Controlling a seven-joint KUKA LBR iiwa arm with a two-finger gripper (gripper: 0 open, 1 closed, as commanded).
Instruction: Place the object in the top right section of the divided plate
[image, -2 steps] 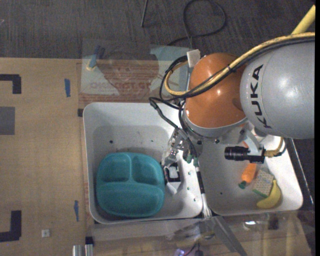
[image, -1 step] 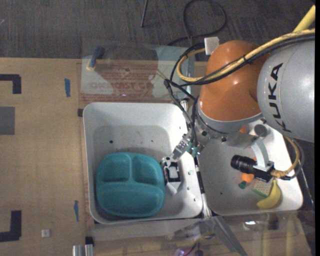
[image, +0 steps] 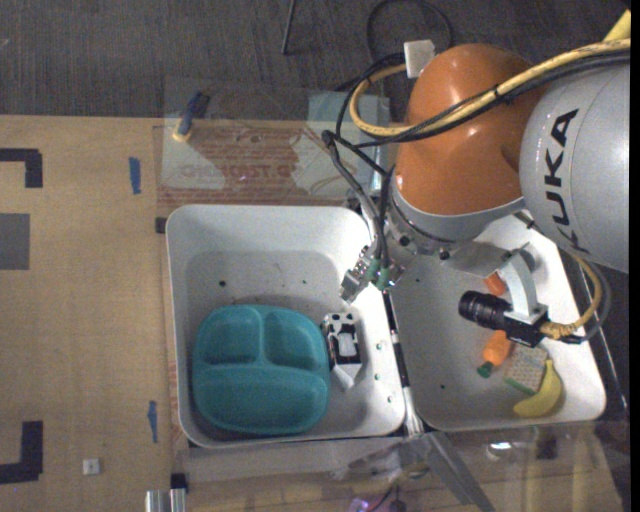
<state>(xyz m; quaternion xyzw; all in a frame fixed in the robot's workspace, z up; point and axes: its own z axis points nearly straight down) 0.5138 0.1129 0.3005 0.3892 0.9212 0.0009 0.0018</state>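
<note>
The teal divided plate lies in the left bin, toward its front. My gripper hangs low over the left bin, just off the plate's right rim, level with the plate's upper right section. A small pale wedge shows right below the gripper, and I cannot tell whether it is a held object or part of the hand. The big orange and grey arm hides the space above the gripper.
The right bin holds a banana, an orange carrot, a small pale patterned piece and another orange item partly under the arm. The wall between the two bins runs just right of the gripper.
</note>
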